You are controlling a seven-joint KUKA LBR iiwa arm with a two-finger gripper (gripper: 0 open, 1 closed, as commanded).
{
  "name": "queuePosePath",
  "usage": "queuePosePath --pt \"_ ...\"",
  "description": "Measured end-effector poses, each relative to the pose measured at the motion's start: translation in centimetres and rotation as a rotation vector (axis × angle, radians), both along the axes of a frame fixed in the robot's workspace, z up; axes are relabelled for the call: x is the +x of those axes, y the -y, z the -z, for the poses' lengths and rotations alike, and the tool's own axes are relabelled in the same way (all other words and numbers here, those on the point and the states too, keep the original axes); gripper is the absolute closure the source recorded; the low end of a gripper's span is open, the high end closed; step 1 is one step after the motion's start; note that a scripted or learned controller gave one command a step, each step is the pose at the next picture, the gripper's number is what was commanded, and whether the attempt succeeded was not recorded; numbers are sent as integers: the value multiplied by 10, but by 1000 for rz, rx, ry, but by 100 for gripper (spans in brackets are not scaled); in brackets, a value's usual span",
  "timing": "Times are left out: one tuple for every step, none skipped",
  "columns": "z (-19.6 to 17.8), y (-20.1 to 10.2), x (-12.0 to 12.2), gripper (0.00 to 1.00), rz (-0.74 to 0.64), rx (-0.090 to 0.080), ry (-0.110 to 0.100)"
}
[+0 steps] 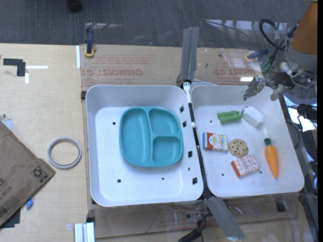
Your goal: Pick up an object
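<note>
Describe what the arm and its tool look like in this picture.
The arm enters at the upper right: an orange band sits above a grey wrist section. Black cables loop beside it, with a blue piece near them. The tool is a cluster of grey and silver metal parts with dark joints, ending in slim fingers. No markings are legible on it.
</note>
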State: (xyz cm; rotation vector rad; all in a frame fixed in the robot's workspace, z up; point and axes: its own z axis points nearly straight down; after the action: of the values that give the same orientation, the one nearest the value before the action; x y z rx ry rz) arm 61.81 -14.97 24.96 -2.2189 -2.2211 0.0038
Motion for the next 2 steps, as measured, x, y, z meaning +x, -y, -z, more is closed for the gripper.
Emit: queuePosePath --pt "138 -42 14 0 -153 0 3" --pt "148 -51 23 0 -145 -4 18"
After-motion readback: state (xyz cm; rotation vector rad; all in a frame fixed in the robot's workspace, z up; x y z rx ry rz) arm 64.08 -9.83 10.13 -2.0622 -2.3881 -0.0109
